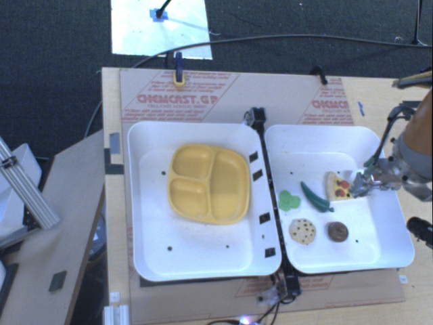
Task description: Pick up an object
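Pizza slice [337, 186], wedge-shaped, pale crust with red and yellow topping, lies in right bin [318, 141] near its right side. Hand [358, 183] sits at the slice's right edge; finger opening and grip cannot be told. Green pepper [314, 197] lies just left.

Dark carpet [54, 59] is covering the floor around the bench, with a pale square sheet [159, 17] lying on it at the top and a thin cable [304, 40] trailing across toward the right. The wooden bench top [111, 100] is carrying a clear protective sheet with red lettering [183, 100], held by a blue and yellow clamp [178, 70] at its far edge. A lower tan table [61, 202] is standing at the left, with a slanted aluminium rail [27, 191] lying across it.
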`<action>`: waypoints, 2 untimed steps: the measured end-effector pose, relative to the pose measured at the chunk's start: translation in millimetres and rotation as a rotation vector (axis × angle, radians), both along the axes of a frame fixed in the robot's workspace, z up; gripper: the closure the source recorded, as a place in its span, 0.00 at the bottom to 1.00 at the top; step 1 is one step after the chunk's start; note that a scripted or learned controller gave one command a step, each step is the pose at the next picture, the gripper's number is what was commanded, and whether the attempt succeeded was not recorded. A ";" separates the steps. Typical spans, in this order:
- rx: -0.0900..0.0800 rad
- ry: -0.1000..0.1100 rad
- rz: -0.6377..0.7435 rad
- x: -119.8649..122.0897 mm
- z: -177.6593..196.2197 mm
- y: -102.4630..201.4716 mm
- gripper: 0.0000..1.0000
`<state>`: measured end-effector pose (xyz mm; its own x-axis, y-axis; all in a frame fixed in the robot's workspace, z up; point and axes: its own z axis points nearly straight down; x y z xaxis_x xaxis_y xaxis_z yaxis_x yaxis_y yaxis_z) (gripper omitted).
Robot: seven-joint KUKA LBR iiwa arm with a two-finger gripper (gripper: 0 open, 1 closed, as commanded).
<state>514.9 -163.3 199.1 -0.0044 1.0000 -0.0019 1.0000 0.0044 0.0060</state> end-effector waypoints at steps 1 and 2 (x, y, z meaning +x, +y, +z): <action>0.000 -0.001 0.001 1.9 44.3 -0.4 1.00; 0.002 0.002 0.005 4.9 51.8 48.7 1.00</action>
